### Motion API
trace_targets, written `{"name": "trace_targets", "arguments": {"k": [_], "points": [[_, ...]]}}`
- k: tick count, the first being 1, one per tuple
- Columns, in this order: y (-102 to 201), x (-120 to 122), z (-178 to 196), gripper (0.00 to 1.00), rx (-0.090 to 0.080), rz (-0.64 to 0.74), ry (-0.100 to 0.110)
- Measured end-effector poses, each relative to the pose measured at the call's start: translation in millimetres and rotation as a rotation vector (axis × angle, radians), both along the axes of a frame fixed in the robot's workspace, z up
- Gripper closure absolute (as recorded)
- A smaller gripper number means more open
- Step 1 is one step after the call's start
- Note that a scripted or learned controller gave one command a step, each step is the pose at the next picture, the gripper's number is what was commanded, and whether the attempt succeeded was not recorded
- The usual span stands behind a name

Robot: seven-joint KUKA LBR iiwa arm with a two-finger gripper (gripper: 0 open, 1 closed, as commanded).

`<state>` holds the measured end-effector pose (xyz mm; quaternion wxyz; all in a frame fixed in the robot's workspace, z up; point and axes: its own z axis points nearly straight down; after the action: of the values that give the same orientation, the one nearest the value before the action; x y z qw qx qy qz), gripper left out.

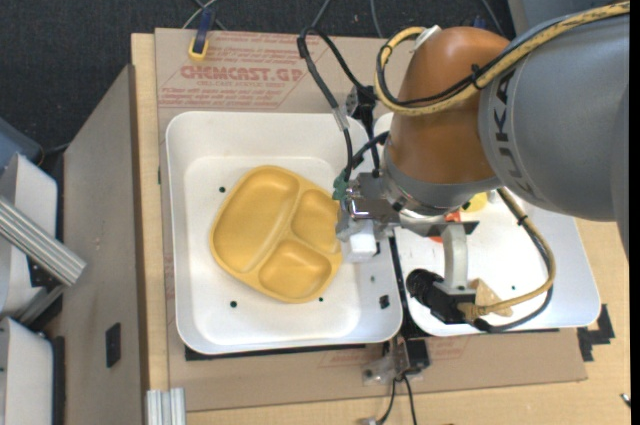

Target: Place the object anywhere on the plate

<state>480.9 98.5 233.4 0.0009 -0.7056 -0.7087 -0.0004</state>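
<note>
A yellow plate point(275, 233) with three compartments lies tilted in the left white bin point(200, 313). Nothing rests on it. My gripper point(358, 221) hangs at the plate's right rim, above the wall between the two bins, and the orange-banded wrist point(445, 103) hides most of it. A small white piece point(360, 244) shows at the gripper's lower end; I cannot tell whether it is a held thing or part of the tool. A small yellow and orange thing point(474, 204) peeks out from under the wrist in the right bin point(560, 293).
The arm covers much of the right bin. Black cables point(330, 83) run from the wrist over the far edge of the left bin. A cardboard sheet point(240, 63) lies under both bins. A metal rail point(40, 243) stands at the far left.
</note>
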Motion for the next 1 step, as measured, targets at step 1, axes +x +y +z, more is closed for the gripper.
{"name": "trace_targets", "arguments": {"k": [1], "points": [[5.1,4.8,1.3,1.00,-0.001,-0.002,0.000]]}}
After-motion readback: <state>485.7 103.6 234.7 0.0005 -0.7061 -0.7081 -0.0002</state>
